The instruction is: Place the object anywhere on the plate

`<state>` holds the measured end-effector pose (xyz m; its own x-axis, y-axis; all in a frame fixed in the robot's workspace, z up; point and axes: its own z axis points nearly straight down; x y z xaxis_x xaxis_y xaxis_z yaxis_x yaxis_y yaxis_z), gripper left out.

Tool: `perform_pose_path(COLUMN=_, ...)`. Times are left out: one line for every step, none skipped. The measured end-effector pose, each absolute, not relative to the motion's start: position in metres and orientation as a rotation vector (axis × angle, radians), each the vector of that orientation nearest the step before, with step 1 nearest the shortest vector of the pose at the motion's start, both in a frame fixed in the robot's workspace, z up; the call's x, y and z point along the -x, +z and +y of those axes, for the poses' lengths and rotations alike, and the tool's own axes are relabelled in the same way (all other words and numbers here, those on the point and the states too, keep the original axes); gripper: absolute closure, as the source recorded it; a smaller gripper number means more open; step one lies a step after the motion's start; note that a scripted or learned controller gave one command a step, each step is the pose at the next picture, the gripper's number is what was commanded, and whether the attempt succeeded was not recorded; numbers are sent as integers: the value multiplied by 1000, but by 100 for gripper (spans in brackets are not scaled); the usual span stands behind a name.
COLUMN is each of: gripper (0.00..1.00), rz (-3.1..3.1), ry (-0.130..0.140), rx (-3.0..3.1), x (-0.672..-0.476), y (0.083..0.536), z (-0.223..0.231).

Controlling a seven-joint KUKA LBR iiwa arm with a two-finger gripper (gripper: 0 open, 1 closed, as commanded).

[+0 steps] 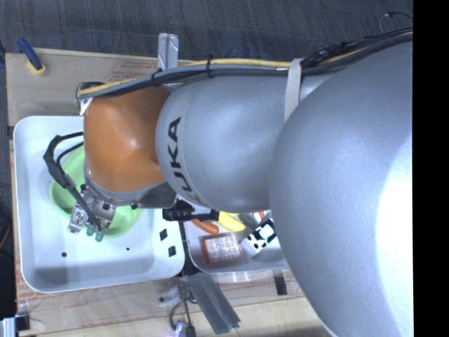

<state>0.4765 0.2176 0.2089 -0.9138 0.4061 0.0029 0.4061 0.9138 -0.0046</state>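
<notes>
Where arm (280, 153) crosses bench (63, 69), jaws (88, 223) hang over green plate (66, 188) in left white bin (42, 272); grip state unclear.

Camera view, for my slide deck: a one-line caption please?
KUKA arm's gripper hovers over the green plate in the left bin.

The setting is a robotics lab or test cell, not a home or shop. A large grey industrial arm (295, 139) with an orange band (123, 142) and cables (231, 65) strapped along it reaches over a wooden bench (63, 65) that carries two shallow white bins (42, 209) side by side, fixed with black brackets (167, 234), over dark carpet (210, 12). The right bin holds small mixed test items, among them a carton (222, 248), a die (258, 239) and toy food (231, 222).
</notes>
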Motion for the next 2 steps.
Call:
perform_pose_path(gripper=100, rz=-3074, ry=3, rx=642, x=-477, y=226, z=218)
perform_pose_path(gripper=100, rz=-3140, ry=0, rx=136, x=-487, y=225, z=219)
